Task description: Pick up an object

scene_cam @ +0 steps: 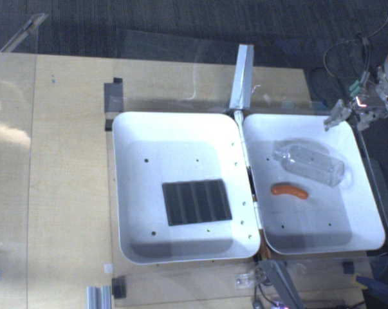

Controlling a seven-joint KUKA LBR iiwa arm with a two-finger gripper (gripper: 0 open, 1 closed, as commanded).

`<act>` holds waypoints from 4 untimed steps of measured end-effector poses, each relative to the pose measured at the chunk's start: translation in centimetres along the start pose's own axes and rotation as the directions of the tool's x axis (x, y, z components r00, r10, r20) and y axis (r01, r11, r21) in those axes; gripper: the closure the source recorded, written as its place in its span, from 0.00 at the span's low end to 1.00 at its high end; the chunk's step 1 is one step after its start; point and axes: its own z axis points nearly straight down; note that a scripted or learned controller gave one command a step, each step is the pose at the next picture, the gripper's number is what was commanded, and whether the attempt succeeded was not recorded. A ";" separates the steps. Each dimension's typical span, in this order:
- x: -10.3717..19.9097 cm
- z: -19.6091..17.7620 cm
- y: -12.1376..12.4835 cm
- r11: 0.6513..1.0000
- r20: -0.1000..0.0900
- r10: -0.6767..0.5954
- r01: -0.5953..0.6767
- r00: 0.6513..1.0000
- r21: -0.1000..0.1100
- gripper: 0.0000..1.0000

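Note:
A clear plastic bottle [309, 163] lies on its side in the right bin [367, 230]. Just in front of it rests a small orange sausage-shaped object [289, 190]. A dark ribbed rectangular block [197, 202] lies flat in the left bin [132, 172]. My gripper [343, 125] hangs over the far right corner of the right bin, behind and to the right of the bottle. It is open, with one fingertip [329, 125] pointing left, and nothing sits between the fingers.
A metal post [242, 79] stands behind the seam between the bins. Cables [348, 50] loop at the back right near the arm. Clamps and brackets [277, 285] sit along the bench's front edge.

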 end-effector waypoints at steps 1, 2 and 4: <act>0.0 13.1 -1.6 0.995 0.001 -0.095 0.095 0.995 -0.004 0.00; 6.5 16.1 -7.4 0.958 0.003 -0.288 0.288 0.958 -0.008 0.00; 8.9 14.8 -12.9 0.937 0.010 -0.348 0.348 0.938 -0.024 1.00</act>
